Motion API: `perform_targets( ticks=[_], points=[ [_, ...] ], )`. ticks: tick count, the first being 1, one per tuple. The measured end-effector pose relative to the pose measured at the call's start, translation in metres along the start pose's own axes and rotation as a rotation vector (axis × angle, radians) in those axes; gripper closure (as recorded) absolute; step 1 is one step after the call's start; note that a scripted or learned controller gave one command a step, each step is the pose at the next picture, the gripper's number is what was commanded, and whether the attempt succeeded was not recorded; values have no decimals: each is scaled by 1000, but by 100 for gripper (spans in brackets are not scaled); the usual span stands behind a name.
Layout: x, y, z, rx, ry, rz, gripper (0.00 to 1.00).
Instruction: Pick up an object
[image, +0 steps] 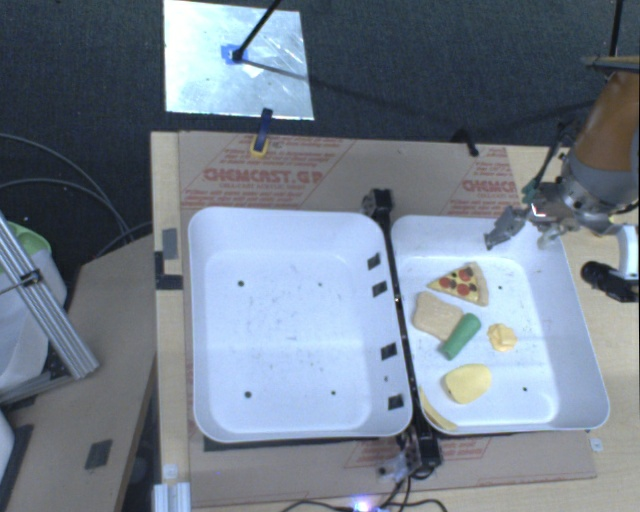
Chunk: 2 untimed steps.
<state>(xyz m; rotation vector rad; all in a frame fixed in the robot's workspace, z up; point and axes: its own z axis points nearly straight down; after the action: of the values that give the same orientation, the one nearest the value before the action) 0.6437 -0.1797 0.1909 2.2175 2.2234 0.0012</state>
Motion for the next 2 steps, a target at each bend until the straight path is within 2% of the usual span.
perform_targets(
  ticks=[1,2],
  points=[
    [-13,25,100,1,-1,-3,0],
    [-28,-79,101,-9,-1,8,0]
  ],
)
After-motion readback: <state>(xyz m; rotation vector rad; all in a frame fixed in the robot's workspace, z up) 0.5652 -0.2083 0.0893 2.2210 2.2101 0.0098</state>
